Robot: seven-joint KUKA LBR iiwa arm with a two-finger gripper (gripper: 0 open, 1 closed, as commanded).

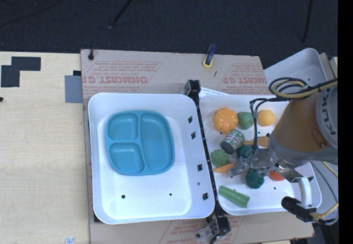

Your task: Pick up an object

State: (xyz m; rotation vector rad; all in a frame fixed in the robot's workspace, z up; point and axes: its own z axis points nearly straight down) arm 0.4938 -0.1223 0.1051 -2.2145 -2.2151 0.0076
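Two white bins on the table: left bin (102,193) carrying a blue divided plate (139,142), right bin (265,207) crowded with toy food. End effector (247,164) lowered among it beside a dark green piece (255,179), likely the target; finger spread impossible to tell.

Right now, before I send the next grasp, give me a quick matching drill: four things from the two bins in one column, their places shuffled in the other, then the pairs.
Things:
1. blue plastic divided tray
2. orange pumpkin-shaped toy
3. green cucumber-like stick
4. small striped can

Places:
A. far side of the right white bin, near the divider
B. middle of the right bin, just below the orange toy
C. lying in the left white bin
D. near edge of the right bin, closest to the camera

Pairs: 1-C, 2-A, 3-D, 4-B
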